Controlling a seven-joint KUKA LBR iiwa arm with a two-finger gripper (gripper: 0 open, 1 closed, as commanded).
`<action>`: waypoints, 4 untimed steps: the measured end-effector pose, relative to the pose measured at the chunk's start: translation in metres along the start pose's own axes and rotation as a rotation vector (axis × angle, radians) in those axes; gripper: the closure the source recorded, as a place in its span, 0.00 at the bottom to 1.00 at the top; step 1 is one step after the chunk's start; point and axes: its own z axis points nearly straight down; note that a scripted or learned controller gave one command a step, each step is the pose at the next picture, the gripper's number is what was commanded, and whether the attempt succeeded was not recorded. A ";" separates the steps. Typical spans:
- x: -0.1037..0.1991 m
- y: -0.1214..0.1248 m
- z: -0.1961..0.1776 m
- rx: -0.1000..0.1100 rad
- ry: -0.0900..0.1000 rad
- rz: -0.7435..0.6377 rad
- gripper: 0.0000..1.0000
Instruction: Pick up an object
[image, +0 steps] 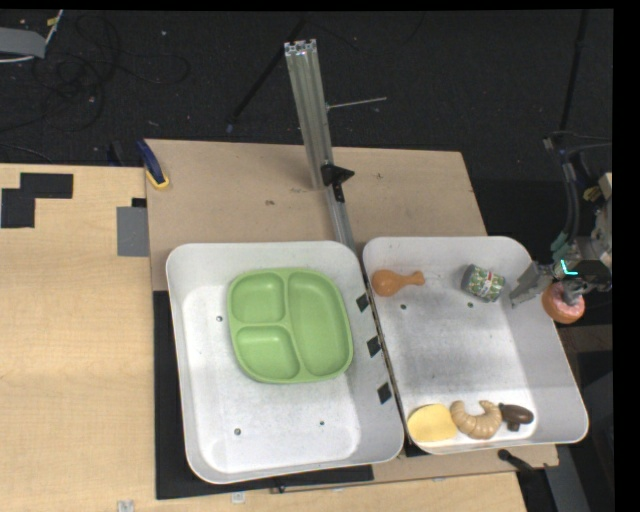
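Left bin (200, 440) is carrying a green divided plate (291, 326), lying flat near its middle. Right bin (450, 350) is holding an orange drumstick-shaped toy (395, 282) at its upper left, a small green-labelled can (483, 282) on its side at upper right, and along the front wall a yellow piece (432, 424), a tan curled toy (477, 418) and a dark brown piece (516, 415), close together.

Gripper (545, 283) is hanging over the right bin's upper right corner, by the can; whether the fingers are wide or narrow, cannot tell. A reddish round object (565, 305) is sitting just beside it, held or not unclear.

Judging the can: light, stiff, slick, liable to roll; best taken across its round body.

Desk (70, 330) is pale wood; dark floor and a metal post (312, 120) behind
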 end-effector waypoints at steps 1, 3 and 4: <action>0.000 0.000 -0.001 -0.002 0.000 0.000 0.00; 0.011 -0.010 0.097 0.004 0.001 0.001 0.00; 0.012 -0.021 0.149 0.004 0.002 0.001 0.00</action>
